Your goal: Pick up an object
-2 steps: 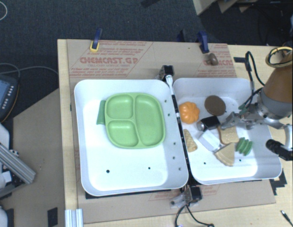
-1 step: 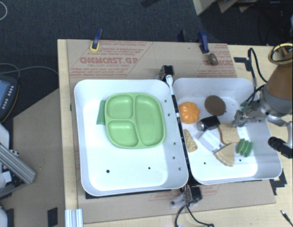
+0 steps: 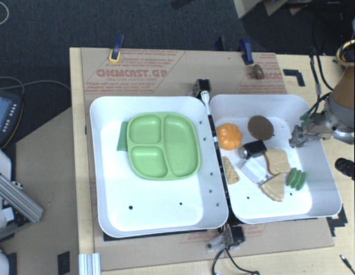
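Two white bins are sitting side by side on a bench, viewed from above. The left bin (image 3: pixel 109 171) is holding a green divided plate (image 3: pixel 163 145). The right bin (image 3: pixel 320 176) is holding the small objects: an orange pumpkin-like toy (image 3: pixel 229 135) at nine o'clock, a brown disc (image 3: pixel 260 127) at twelve, a black cylinder (image 3: pixel 253 149) near the centre, tan bread-like pieces (image 3: pixel 276 161) and a green ridged piece (image 3: pixel 296 178) toward five o'clock. The gripper (image 3: pixel 299 136) is hovering at the bin's three o'clock edge, holding nothing visible; how wide it is set cannot be told. A good pick probably means choosing a piece standing apart, such as the brown disc, centring over it and descending straight.
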`<state>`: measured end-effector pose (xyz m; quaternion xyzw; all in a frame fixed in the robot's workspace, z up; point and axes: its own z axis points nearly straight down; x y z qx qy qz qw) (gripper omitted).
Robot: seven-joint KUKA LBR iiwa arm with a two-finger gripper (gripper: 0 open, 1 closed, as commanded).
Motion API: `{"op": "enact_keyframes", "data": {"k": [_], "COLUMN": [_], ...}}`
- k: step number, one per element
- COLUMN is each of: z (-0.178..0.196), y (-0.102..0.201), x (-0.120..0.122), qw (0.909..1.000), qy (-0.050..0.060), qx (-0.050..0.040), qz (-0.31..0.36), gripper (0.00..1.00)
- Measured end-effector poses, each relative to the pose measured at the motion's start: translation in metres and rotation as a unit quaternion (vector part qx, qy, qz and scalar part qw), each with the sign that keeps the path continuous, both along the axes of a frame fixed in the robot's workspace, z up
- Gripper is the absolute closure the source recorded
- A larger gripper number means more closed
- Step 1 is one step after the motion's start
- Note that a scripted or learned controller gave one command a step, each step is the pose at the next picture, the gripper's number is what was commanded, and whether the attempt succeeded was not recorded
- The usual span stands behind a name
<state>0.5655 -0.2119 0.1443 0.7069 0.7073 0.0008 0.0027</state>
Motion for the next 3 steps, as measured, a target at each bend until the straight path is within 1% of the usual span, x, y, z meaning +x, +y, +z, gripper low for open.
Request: {"op": "enact_keyframes", "data": {"k": [2,3], "z": [0.082,0.074], "y": [-0.001,0.039], "x": [0.006,-0.019], "qw": [1.0,1.0], "qy": [0.0,0.004], "qx": [0.0002,0.0024], "qz": [0.0,0.001], "gripper": [1.0,1.0]}}
